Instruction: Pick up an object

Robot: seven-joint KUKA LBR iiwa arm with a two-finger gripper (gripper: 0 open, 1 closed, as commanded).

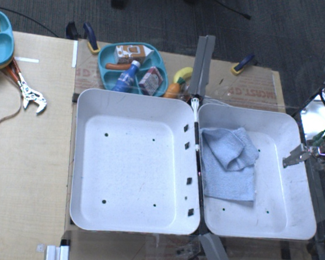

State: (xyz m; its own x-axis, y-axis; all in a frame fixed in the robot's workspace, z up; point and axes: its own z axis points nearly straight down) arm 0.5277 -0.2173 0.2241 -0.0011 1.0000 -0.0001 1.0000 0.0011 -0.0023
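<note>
Two shallow white plastic bins are set side by side on the bench, the left bin [87, 164] touching the right bin [292, 219] along a shared edge. A crumpled grey-blue cloth [229, 164] is laid in the right bin, against its left side. Behind the bins, a blue sectioned plastic tray [106, 72] is placed, with a yellow banana [183, 75] just to its right. Well to the left of the bins, a silver metal wrench [30, 95] is laid on the bench.
</note>
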